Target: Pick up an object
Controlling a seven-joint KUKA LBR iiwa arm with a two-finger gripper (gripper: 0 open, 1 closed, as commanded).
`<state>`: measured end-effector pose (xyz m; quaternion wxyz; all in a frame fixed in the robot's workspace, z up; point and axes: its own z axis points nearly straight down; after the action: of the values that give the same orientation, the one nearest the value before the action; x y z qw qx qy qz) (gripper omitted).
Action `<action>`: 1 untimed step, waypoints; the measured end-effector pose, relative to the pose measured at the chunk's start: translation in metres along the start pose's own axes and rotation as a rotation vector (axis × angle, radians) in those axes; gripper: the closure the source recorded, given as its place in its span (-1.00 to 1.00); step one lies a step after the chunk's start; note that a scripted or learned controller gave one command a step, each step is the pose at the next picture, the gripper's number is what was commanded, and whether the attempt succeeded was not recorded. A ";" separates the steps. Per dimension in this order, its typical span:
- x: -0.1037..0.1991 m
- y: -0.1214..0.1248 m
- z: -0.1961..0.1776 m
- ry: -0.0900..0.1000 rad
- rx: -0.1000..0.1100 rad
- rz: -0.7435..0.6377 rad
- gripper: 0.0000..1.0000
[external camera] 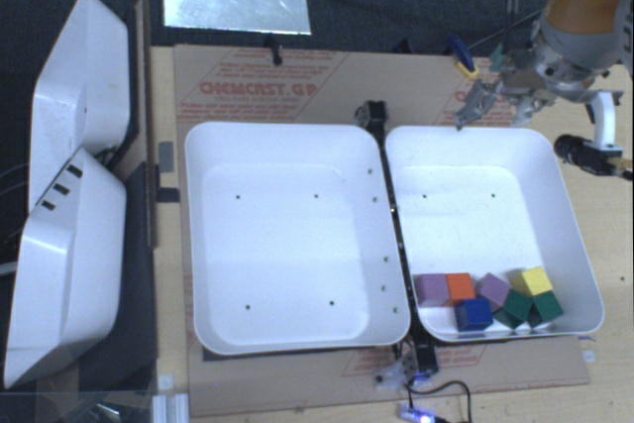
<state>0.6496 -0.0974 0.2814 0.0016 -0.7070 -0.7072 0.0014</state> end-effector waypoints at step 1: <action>0.000 0.001 -0.003 0.000 -0.006 0.000 -1.00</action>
<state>0.6504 -0.0972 0.2846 -0.0004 -0.7068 -0.7074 -0.0005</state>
